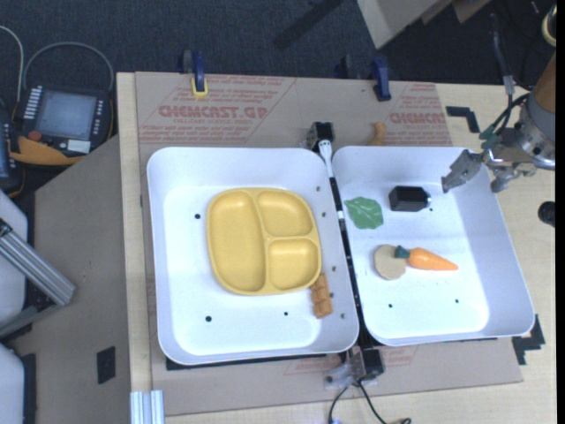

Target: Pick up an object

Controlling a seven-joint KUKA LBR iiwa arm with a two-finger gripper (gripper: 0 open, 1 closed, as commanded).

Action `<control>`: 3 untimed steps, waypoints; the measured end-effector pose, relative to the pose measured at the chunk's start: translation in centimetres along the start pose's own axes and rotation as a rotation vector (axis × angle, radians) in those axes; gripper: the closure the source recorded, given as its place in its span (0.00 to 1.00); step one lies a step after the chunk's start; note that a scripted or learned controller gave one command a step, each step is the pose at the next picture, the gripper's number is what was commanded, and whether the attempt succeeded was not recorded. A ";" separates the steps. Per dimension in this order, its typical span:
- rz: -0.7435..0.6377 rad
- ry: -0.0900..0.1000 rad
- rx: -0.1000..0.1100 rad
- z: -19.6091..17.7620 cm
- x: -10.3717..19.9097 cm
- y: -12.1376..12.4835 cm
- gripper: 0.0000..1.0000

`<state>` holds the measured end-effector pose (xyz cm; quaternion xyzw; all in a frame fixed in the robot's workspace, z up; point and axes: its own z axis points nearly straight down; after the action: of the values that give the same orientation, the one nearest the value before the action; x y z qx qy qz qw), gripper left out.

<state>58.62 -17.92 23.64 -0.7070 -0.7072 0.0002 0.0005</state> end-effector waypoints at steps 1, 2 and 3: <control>0.000 0.001 0.004 4.2 0.1 0.0 0.00; 0.000 0.002 0.005 8.8 0.9 -0.1 0.00; -0.001 0.002 0.004 14.4 1.6 0.5 0.00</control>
<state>59.15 -16.29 9.20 -0.7067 -0.7075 0.0011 0.0025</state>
